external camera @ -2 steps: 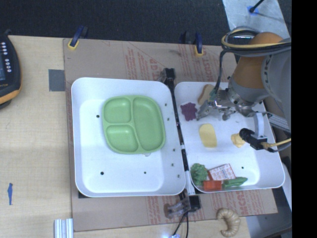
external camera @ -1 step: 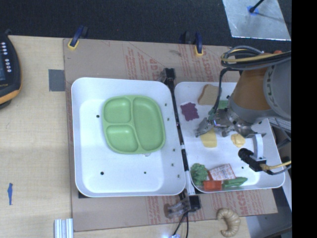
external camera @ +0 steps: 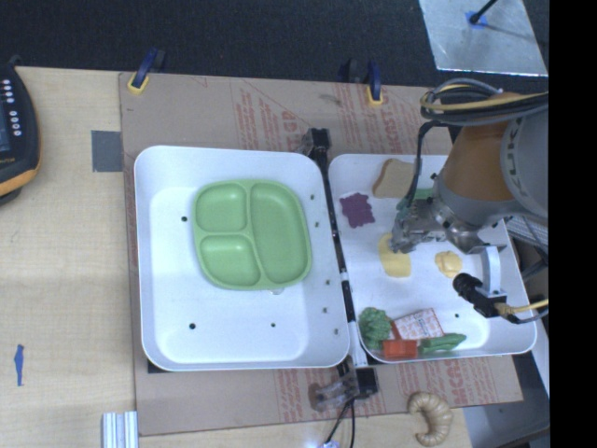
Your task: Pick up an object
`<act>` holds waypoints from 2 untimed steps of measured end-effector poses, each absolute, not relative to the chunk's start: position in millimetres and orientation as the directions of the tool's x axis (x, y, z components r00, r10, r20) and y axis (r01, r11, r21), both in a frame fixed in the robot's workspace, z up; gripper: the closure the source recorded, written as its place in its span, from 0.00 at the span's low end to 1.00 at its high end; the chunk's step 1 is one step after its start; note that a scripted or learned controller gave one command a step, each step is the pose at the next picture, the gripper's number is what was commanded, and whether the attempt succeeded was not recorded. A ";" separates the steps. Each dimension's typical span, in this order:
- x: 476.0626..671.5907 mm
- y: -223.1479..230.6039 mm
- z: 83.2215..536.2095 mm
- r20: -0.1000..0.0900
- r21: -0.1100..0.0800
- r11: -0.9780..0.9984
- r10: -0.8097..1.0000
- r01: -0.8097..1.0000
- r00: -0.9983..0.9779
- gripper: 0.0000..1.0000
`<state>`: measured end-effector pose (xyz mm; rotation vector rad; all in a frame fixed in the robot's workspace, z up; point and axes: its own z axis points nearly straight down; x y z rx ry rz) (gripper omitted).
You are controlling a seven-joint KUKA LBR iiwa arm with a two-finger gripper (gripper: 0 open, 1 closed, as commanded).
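The right bin holds several small items. A tan bread slice lies at its far edge, and a purple piece sits near the left wall. A yellow block rests in the middle, and a smaller yellow piece lies to its right. My gripper hangs directly over the yellow block's top edge, touching or nearly touching it. At the near edge lie a green leafy toy, a red-and-white packet, a red piece and a green pod.
The left bin holds a green divided plate. A croissant toy lies on the bench in front of the right bin. The grey arm with its orange band covers the right bin's far right corner. A black controller sits at far left.
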<state>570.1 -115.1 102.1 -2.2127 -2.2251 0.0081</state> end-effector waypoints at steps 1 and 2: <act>570.1 -115.0 101.8 -0.002 -0.007 0.007 1.000 1.000 -0.007 0.00; 625.9 -103.5 93.0 0.000 0.002 0.007 1.000 1.000 -0.007 0.00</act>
